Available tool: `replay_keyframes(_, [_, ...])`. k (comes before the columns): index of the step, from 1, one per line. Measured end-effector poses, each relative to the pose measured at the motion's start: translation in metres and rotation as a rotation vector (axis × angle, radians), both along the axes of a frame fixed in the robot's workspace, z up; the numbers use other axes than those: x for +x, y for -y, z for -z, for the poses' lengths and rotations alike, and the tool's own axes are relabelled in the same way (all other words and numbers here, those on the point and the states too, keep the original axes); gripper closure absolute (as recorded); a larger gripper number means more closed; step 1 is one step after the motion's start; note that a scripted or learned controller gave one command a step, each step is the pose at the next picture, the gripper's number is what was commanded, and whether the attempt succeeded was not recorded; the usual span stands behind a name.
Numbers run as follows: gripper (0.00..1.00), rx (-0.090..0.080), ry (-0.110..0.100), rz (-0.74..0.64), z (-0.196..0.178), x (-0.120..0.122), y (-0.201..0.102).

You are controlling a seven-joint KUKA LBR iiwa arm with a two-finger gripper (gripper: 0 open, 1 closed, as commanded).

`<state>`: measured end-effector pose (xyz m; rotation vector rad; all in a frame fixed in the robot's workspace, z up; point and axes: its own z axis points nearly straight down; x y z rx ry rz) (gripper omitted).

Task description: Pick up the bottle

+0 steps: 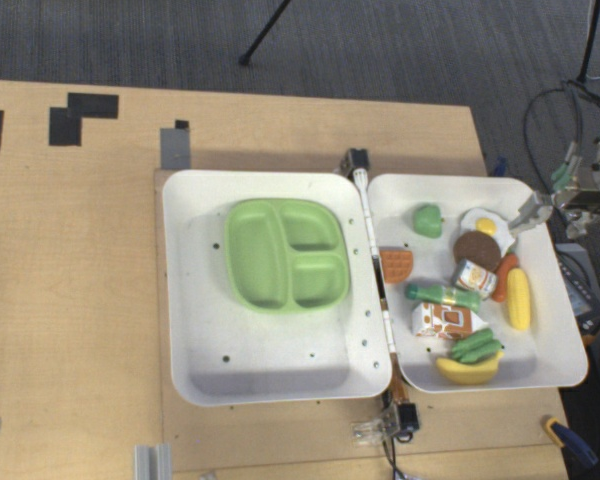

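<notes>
Worktop (70,298) fills most of the frame, carrying two white bins side by side. Left bin (195,368), center frame, has a green divided tray (285,255) in it. Right bin (550,363) has a toy food pile. Bottle (442,294) lies on its side mid-bin, green, touching the small carton (443,320) below it. Banana (468,369) sits near the bottom edge, corn cob (518,298) to the right. End effector (540,208) is at the right bin's upper right corner, above the pile, nothing visibly in it; can't tell how far it's open.
</notes>
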<state>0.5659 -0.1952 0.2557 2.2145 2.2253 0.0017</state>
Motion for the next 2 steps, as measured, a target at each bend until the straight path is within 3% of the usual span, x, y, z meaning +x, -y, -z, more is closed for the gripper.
replay_keyframes(1, [1.00,-0.001,0.003,-0.005,-0.011,0.001,-0.001])
replay_keyframes(2, [1.00,0.002,-0.001,0.342,-0.007,-0.004,-0.048])
